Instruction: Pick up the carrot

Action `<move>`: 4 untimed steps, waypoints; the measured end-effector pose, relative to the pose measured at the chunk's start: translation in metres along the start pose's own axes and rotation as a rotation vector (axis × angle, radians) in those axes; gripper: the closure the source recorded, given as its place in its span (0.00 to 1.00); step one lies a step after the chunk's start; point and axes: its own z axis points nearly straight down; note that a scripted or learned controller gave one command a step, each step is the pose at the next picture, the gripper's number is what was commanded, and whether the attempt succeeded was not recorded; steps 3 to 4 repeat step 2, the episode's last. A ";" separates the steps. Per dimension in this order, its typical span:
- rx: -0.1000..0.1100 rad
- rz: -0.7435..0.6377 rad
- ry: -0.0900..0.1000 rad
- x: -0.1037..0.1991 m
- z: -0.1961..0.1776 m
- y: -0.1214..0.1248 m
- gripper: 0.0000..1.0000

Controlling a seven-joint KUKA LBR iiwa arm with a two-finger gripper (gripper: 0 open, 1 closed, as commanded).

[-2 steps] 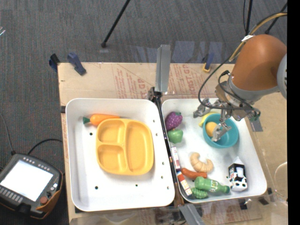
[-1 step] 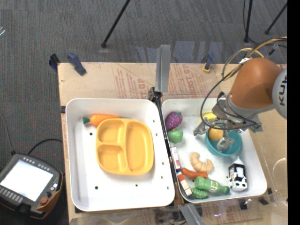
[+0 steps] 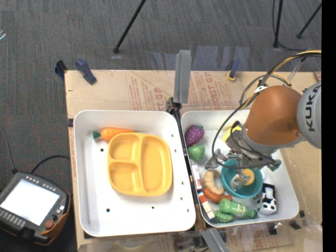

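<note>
The carrot (image 3: 116,133) is orange with a green stub at its left end. It lies in the left bin (image 3: 89,193), against the far edge of a yellow divided plate (image 3: 140,164). My gripper (image 3: 241,179) hangs over the right bin (image 3: 286,185), down in a teal bowl (image 3: 235,187), well to the right of the carrot. The orange wrist band (image 3: 273,114) hides much of the gripper from above. Nothing of the carrot is near it.
The right bin holds purple grapes (image 3: 194,135), a green pepper (image 3: 197,152), a bread piece (image 3: 211,180), a hot dog (image 3: 216,196), a green bottle (image 3: 236,209), a black-and-white cow toy (image 3: 268,199) and a yellow item (image 3: 231,132). A metal post (image 3: 182,83) stands between the bins at the back.
</note>
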 end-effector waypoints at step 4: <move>0.015 0.037 -0.006 0.080 -0.150 -0.056 1.00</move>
